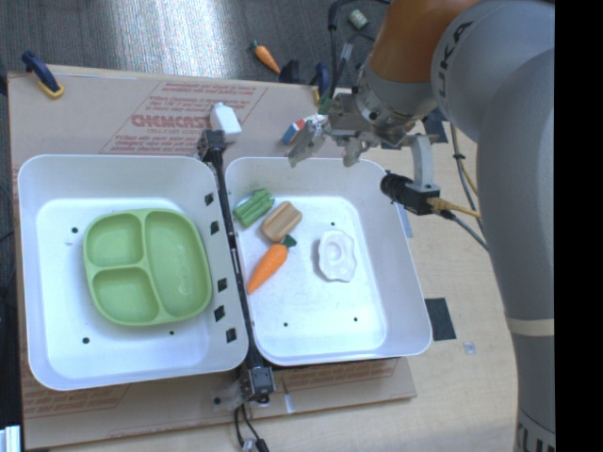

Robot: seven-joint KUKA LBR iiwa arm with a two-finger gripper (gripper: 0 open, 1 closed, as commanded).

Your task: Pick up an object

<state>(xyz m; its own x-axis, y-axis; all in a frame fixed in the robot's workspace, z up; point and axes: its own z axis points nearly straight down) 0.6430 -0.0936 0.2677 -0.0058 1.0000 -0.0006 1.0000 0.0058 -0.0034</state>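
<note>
In the right bin (pixel 400 281) lie a green ridged piece (pixel 252 207), a tan bread-like block (pixel 281 221), an orange toy carrot (pixel 267 265) and a white fried-egg shape (pixel 335 255). My gripper (pixel 325 153) hangs over that bin's far rim, above and behind these objects. Its two fingers stand apart with nothing between them, so it is open. The carrot's green top touches the tan block. The egg shape lies alone to the right of them.
The left bin (pixel 38 281) holds a green divided plate (pixel 146 266). A black divider with clips (pixel 224 243) runs between the bins. Behind the bins lie printed cardboard (pixel 179 116), a small white block (pixel 225 119) and an orange-tipped tool (pixel 267 57).
</note>
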